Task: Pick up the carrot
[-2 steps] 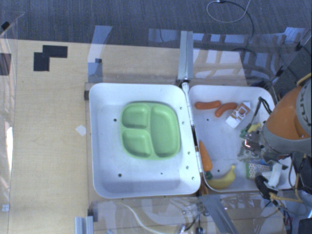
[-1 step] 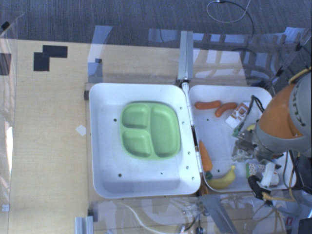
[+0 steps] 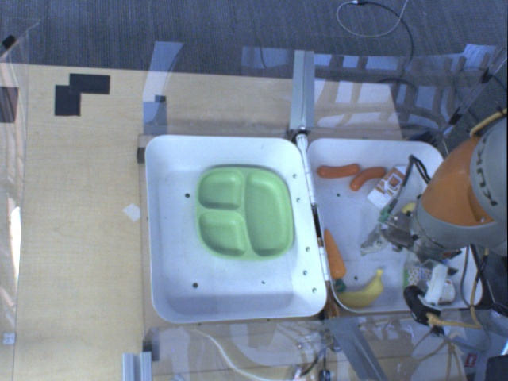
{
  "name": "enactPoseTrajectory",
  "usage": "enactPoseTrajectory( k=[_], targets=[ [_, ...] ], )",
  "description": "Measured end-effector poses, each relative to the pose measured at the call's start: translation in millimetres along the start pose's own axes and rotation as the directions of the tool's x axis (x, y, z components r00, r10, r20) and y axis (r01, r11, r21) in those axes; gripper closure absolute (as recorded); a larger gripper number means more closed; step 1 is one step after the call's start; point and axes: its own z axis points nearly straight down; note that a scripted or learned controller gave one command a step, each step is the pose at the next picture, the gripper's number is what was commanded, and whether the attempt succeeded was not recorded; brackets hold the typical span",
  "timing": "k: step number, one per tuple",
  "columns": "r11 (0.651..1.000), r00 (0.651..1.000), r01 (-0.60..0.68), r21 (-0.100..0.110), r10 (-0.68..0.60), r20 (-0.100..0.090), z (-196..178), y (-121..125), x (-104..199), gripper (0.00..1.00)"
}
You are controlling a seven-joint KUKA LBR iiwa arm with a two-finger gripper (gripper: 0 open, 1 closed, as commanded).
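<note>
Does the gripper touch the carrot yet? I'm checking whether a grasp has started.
Apart. The camera view shows bare white bin floor between the gripper and the carrot, which lies by the right bin's left wall, near the banana.

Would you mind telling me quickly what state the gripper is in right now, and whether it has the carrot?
Gripper: cannot be told whether it is open or closed; it is over the right bin, and the carrot lies apart by the bin's left wall.

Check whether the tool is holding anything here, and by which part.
Nothing shows held: the tool hangs over the right white bin, apart from the long orange carrot by its left wall.
</note>
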Motion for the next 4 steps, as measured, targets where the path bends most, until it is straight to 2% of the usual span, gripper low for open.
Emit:
enactPoseTrajectory(
  k=[1, 2, 3, 4],
  targets=[
    [1.0, 1.0, 0.007, -0.003, -0.007, -0.001, -10, 1, 1, 1.0],
    [0.947, 0.947, 0.321, 0.0, -0.321, -0.001, 6, 4, -10, 1.0],
    [0.859, 0.859, 0.511, -0.002, -0.511, 0.001, 0, 11, -26, 1.0],
    [0.824, 0.824, 0.567, -0.003, -0.567, 0.002, -11, 11, -26, 1.0]
  ],
)
